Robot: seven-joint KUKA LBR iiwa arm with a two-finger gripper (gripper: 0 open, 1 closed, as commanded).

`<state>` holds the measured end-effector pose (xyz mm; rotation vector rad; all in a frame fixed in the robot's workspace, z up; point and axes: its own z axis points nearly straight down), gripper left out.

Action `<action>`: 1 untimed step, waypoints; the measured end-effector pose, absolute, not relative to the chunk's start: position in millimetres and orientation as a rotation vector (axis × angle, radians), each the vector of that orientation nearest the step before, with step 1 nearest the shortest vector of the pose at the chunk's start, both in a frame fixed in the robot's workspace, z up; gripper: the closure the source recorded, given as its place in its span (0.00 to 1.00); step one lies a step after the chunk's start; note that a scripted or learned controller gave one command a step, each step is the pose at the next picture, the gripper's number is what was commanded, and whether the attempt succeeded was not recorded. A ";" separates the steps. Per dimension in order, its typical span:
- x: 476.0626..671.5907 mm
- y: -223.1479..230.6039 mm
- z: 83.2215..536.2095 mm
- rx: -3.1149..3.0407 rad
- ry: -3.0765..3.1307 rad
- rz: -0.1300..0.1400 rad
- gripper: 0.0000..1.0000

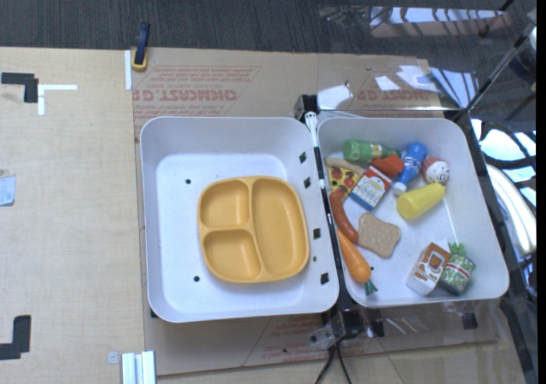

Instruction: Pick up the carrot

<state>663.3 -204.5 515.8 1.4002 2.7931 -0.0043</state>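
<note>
I judge the pickup not started. The carrot (355,260) lies untouched in the right bin (478,229), against its left wall, just beside the hot dog (343,213) and bread slice (379,235). The gripper's state I cannot tell. Everything remains: approach, grasp, lift.

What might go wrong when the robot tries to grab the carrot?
1. The carrot lies close against the left wall of the right bin, so a finger may hit the wall instead of sliding in beside it.
2. The hot dog and the bread slice sit right next to the carrot, so the gripper might nudge or grab one of them by mistake.
</note>
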 end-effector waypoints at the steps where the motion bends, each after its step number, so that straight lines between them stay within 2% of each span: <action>1: 663.4 -204.3 515.7 1.400 2.794 -0.004 0.00</action>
